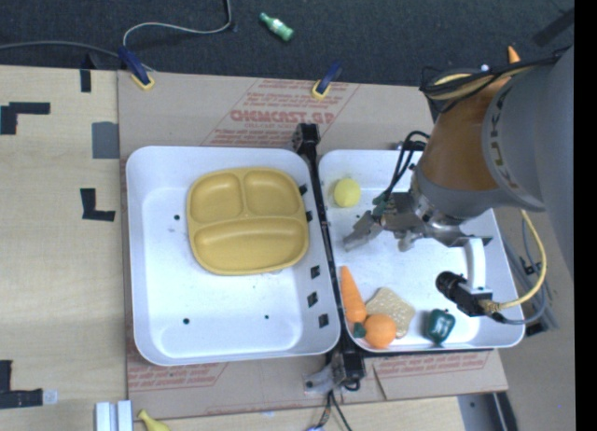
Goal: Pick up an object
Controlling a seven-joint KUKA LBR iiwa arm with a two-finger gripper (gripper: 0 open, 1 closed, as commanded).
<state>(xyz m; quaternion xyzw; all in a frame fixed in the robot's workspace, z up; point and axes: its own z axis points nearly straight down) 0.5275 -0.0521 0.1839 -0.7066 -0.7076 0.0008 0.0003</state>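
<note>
Five small objects lie in the right-hand white bin point(504, 261). A round yellow ball point(347, 192) sits near the bin's upper left corner, close to the divider. A carrot point(352, 295), orange and tapered, lies lengthwise along the left wall lower down. Beside its lower end rests a tan cracker point(392, 307), with a small orange fruit point(380, 330) touching it at the front edge. A dark green object point(437, 326) lies just right of these.
</note>
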